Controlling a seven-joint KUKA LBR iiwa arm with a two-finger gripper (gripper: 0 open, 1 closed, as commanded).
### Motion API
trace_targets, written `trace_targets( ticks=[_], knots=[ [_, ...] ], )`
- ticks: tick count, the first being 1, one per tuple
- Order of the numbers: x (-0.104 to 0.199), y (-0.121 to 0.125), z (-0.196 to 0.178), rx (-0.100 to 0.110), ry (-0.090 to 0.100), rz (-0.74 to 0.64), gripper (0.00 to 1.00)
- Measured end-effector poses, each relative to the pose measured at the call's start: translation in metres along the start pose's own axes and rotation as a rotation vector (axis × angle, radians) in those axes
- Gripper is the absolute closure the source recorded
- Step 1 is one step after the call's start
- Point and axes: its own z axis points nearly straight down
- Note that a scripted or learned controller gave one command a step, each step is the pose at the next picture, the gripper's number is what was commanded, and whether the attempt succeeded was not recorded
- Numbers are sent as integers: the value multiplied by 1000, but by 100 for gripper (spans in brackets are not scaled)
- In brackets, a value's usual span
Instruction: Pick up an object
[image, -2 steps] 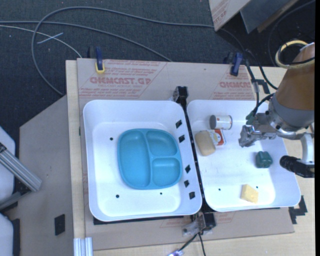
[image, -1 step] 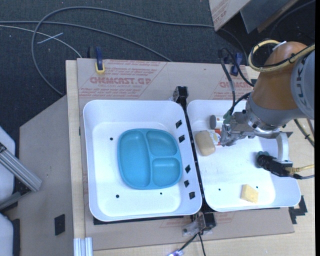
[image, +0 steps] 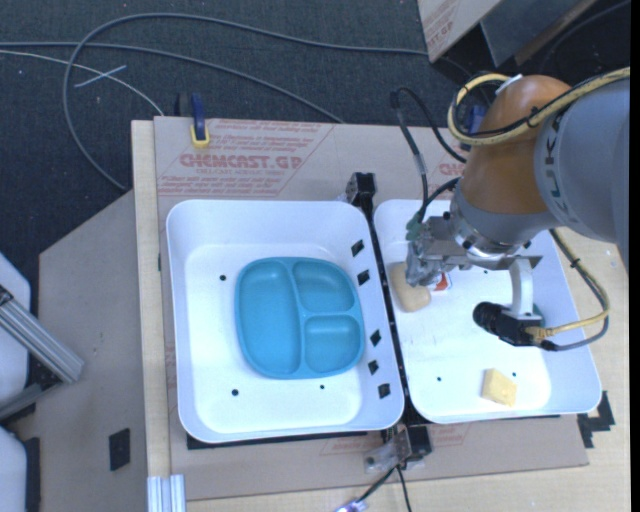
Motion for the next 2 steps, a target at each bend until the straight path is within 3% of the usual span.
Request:
trace_targets(
  ticks=[2],
  knots=[
    [101, 19, -7, 0, 0, 0, 100]
  ],
)
